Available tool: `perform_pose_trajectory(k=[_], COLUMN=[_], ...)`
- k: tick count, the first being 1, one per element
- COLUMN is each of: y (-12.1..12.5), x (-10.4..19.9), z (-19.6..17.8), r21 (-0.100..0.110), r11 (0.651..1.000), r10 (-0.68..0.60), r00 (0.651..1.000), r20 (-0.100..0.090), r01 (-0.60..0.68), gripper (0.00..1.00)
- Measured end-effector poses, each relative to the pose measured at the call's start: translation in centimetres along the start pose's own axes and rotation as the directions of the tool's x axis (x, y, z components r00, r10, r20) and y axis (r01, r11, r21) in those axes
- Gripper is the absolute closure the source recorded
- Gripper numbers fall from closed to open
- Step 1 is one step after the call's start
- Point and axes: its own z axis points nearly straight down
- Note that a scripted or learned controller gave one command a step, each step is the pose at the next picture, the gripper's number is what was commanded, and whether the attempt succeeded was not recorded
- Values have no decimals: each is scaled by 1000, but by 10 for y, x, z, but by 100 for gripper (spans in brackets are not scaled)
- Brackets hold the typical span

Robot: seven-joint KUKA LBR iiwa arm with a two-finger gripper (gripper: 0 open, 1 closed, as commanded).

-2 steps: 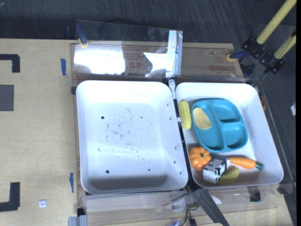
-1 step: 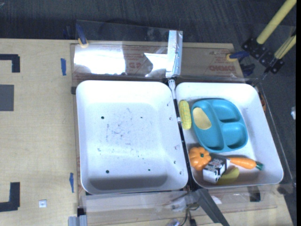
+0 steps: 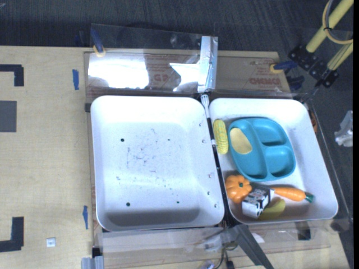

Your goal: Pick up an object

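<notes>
Pincer state: cannot tell, whether released or clenched. The arm enters from the view's right, so places are judged from that side.

All candidate things sit in the right bin, the one nearer the pincer's way in. The left bin lies beyond it, across the shared rim.

- Plate: blue, divided, takes up the bin's middle. A yellow piece lies in its compartment on the far side from the arm.
- Corn: between plate and far wall, just beside both. Its long axis runs along that wall, crosswise to the arm's reach.
- Carrot: by the bin's lower edge in the view, long axis roughly along the reach line, leafy tip toward the arm. Judged the nearest free-lying thing.
- Orange fruit, small box and a yellow-green piece: bunched together, touching or nearly so, with the carrot against them.

Hard to read: the box print is blurred. The yellow-green piece is partly under the carrot and box, so its kind is uncertain. Glare washes out the clear panel on the table behind the bins
</notes>
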Motion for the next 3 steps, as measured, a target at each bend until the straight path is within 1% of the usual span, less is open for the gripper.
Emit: perform_pose_trajectory(k=[1,2,3], y=[9,11,7], x=[-32,-42,-21], z=[0,1,1], r21=[-2,-1,-1], r11=[964,828,653], r10=[-264,-560,-758], r00=[964,828,653], r20=[0,1,1], r01=[264,560,758], gripper=[100,100,100])
